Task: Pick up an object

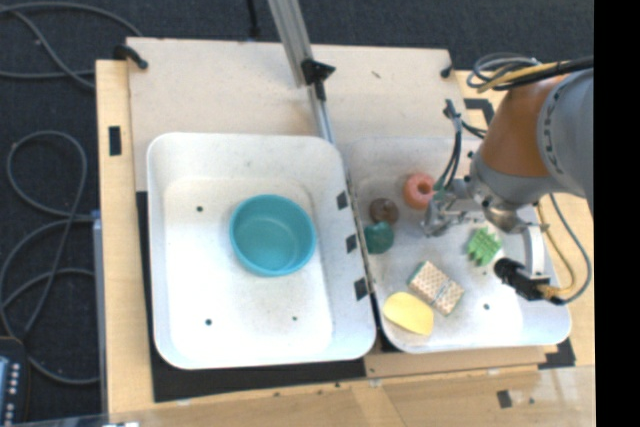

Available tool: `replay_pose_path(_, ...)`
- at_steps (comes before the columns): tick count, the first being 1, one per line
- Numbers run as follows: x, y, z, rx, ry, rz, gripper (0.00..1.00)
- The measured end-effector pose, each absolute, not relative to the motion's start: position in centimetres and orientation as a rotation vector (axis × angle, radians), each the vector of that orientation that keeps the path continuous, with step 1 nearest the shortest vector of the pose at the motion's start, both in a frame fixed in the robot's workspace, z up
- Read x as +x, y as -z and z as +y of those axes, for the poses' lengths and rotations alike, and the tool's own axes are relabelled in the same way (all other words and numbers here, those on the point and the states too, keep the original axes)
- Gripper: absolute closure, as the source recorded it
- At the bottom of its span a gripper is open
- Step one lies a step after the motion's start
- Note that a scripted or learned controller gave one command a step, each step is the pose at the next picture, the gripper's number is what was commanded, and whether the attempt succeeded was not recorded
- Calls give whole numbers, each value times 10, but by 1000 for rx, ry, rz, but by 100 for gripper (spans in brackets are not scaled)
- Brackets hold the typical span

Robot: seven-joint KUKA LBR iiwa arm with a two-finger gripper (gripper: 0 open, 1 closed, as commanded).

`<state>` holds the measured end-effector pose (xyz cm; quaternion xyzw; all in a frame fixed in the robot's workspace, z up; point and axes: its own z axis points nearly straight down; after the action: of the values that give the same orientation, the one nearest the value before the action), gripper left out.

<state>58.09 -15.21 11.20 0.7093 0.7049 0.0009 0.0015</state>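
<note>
We look down at a slant on a tan tabletop (230, 85) carrying two shallow white bins side by side.

Left bin (180, 315): one teal bowl (272, 234) sitting upright near the middle, mouth up. Nothing else touches it.

Right bin (540, 320): several small things, loosely scattered.
- An orange-pink ring-shaped piece (418, 188) towards the far side.
- A brown round piece (383, 210) to its left, near the wall shared with the left bin.
- A dark teal lump (379, 237) just below the brown piece, almost touching it.
- A bright green ridged piece (484, 247) further right.
- A checkered tan block (436, 286) lying tilted, nearer the front.
- A yellow rounded piece (408, 313) at the front left corner, just beside the checkered block.

The grey arm (565, 130) enters from the right, its orange band (512, 130) above the wrist. The gripper (440, 215) hangs low over the right bin, between the orange-pink ring and the green piece, close to both. Its metal parts are small and cluttered with cables; we cannot tell whether the jaws are spread or closed, and we see nothing between them.

A slanted aluminium rail (285, 0) crosses the far side of the tabletop, and dark cables (40, 175) lie on the floor to the left.
</note>
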Motion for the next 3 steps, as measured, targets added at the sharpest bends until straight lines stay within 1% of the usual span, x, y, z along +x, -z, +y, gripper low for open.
replay_pose_path(1,574,-162,-158,2222,-5,2215,100)
replay_pose_path(2,575,-213,-149,2213,-7,2222,100)
replay_pose_path(3,576,-239,-149,2214,-5,2223,100)
